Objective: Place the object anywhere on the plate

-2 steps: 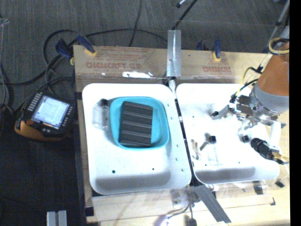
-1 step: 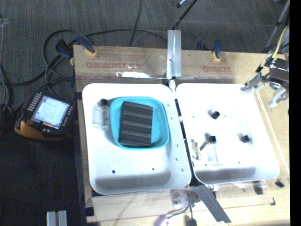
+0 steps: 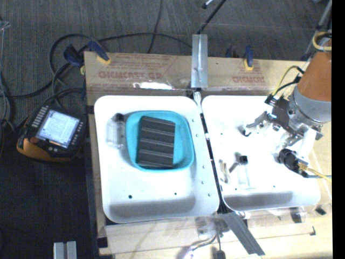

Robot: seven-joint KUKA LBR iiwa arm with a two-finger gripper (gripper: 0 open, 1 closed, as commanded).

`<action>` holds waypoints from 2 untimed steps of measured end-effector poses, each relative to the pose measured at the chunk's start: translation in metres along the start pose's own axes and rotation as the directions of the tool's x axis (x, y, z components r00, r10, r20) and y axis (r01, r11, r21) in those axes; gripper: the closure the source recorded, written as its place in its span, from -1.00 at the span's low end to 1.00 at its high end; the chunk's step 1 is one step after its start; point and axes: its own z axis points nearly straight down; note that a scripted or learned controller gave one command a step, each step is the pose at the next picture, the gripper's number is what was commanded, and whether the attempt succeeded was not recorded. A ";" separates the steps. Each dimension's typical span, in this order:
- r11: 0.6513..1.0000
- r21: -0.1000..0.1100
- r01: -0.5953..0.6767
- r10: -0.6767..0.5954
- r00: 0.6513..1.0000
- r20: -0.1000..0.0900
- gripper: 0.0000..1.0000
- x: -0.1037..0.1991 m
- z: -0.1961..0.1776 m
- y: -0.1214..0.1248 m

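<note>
Here, the turquoise rounded-square plastic plate (image 3: 186, 144) sits in the left-hand shallow white bin (image 3: 156, 201), a little toward twelve o'clock of that bin's middle, and a dark grey ribbed rectangular block (image 3: 157, 141) already lies flat on it, inside the rim. At nine o'clock of the plate, just beside its edge, a small clear plastic bottle (image 3: 115, 129) lies on the bin floor.

The grey arm with its orange band (image 3: 317, 80) hangs over the right-hand white bin (image 3: 269, 198), toward that bin's three o'clock side. The two-finger gripper (image 3: 256, 125) points toward nine o'clock; how wide it stands I cannot tell, and nothing shows in its grasp. Below it, toward six o'clock in the same bin, lies a small clear vial with a black cap (image 3: 241, 169), well apart from the plate.

If the ribbed block is the object meant, the placing looks done, and the arm should simply keep clear. If the vial is meant, a good pick probably calls for coming straight down over its middle, closing across its narrow width so it cannot roll, lifting clear over the ridge between the bins, and releasing low on a bare part of the plate.
</note>
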 end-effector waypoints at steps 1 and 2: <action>0.998 -0.003 -0.068 0.068 0.998 0.001 -1.00 -0.048 -0.091 0.005; 0.990 0.001 -0.142 0.142 0.990 0.000 -1.00 -0.020 -0.027 -0.039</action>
